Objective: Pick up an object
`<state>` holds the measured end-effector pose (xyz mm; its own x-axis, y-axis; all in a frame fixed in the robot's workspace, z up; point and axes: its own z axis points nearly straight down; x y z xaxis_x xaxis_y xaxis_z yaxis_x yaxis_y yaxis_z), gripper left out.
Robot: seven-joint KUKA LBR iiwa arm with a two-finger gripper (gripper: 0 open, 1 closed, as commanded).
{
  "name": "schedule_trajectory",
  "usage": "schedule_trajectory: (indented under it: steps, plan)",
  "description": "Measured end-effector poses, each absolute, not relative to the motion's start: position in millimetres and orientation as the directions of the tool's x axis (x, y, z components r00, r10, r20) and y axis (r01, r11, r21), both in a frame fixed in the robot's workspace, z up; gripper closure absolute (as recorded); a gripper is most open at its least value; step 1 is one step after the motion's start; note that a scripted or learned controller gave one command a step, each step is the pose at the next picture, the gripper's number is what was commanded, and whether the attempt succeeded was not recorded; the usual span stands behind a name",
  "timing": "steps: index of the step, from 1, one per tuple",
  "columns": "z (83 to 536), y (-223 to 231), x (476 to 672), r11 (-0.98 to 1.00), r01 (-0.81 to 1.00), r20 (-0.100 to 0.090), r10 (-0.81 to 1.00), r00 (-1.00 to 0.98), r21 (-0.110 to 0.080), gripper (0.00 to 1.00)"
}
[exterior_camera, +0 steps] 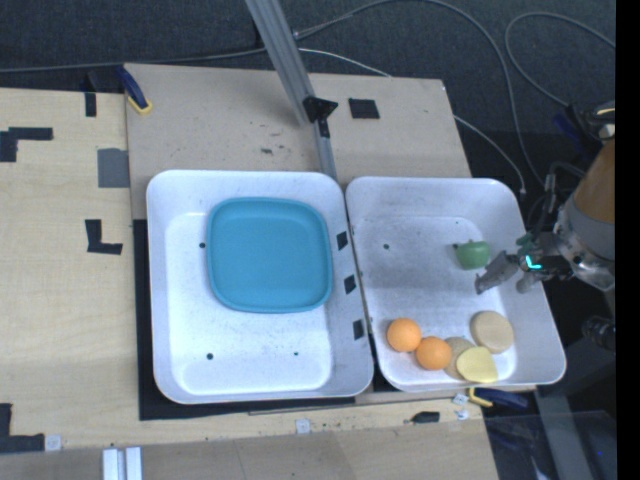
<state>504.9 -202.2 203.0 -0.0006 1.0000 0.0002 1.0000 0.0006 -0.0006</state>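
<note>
Green object (471, 255) sits in the right bin (400, 208), toward its far right side, just beside my gripper (508, 272). My fingers are spread and nothing is between them. Along the near edge of that bin lie two orange balls (418, 344), touching, with a tan round piece (492, 330) and a yellow piece (478, 365) next to them. The left bin (180, 368) holds a blue square plate (269, 254). Both bins rest on a pale wooden bench (60, 268); cables (420, 18) trail over dark floor beyond.
</note>
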Motion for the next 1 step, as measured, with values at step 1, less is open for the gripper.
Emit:
schedule_trajectory:
  steps: [1]
  plan:
    - [203.0,-202.2,504.9,0.001,1.000,0.000,1.000,-0.001,-0.001,0.00]
